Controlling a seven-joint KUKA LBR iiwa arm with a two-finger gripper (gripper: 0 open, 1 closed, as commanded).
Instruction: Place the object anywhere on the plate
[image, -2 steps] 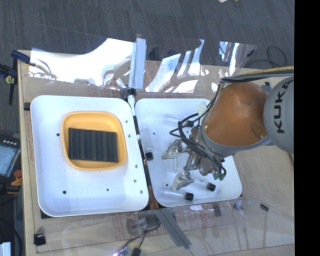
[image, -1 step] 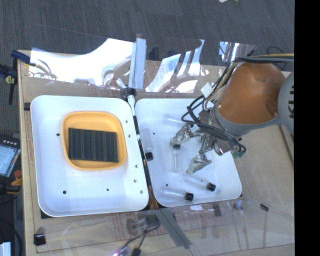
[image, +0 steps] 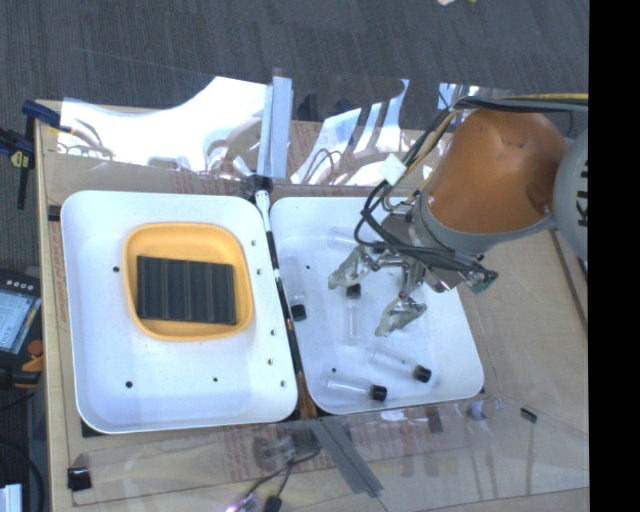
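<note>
- Hovering over the right bin (image: 455, 372), the gripper (image: 375, 295) is seen with its two fingers spread wide and nothing between them; the claw is judged released.
- One fingertip (image: 347, 280) is set at about 9 o'clock of the claw's midpoint, the other (image: 392, 320) at about 4 o'clock.
- Three clear tubes with black caps, the candidate objects, are seen lying on the right bin's floor: one tube (image: 352, 318) between the spread fingers, a second tube (image: 398, 364) at about 5 o'clock of the claw, and a third tube (image: 352, 386) at about 6 o'clock, near the bin's front rim.
- The yellow plate (image: 186, 247), bearing a dark ribbed insert (image: 188, 289), is found in the left bin (image: 90, 380), at about 9 o'clock of the gripper and well apart from it.
- The step in hand is judged to be the grasp, with no tube yet lifted.
- For a sound grasp, the fingers should be set across the tube's short axis and lowered fully before being closed, since a clear, round tube is likely to roll or slip aside.
</note>
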